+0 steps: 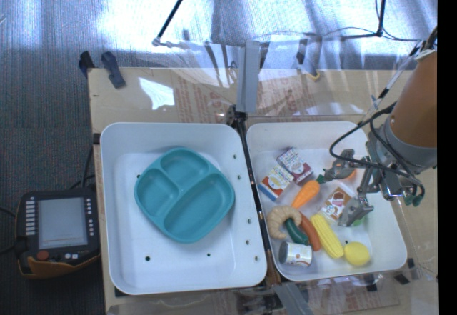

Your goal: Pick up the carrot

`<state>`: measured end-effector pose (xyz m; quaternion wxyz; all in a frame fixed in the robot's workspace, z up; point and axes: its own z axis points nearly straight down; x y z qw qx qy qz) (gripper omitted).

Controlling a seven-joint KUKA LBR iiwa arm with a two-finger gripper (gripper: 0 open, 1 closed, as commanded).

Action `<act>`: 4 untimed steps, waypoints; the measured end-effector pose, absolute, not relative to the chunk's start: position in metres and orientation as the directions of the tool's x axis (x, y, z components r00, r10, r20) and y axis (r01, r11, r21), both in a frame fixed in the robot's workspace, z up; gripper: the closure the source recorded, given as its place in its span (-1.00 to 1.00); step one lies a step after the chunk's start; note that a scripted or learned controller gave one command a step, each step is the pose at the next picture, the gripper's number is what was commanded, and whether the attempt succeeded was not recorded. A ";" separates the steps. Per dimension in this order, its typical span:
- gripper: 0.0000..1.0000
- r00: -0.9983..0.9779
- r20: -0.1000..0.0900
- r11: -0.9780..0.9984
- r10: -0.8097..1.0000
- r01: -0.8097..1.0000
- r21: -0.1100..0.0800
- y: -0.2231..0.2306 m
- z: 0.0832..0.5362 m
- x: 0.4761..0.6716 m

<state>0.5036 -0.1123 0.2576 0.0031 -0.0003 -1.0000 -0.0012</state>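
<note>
Right bin (385, 263) holds carrot (306, 193); left bin (121, 271) holds teal plate (184, 194).

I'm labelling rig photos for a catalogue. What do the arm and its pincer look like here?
The arm shows a broad orange band above a grey wrist. Black cables loop from the wrist toward the pincer, which is grey metal with two slim fingers and dark fittings.

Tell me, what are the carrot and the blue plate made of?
The carrot looks like a plastic toy: even orange, smooth, with a green stub at one end. The blue plate also looks plastic: one flat teal colour, moulded into three sections, with a soft sheen. Neither can be told for sure from here.
</note>
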 end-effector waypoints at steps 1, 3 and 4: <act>-1.00 -0.996 -0.003 0.996 0.088 0.088 0.001 -0.092 0.101 0.560; 1.00 -0.993 0.006 0.993 0.120 0.120 0.001 -0.094 0.084 0.528; 1.00 -0.993 0.009 0.993 0.116 0.116 0.002 -0.093 0.091 0.529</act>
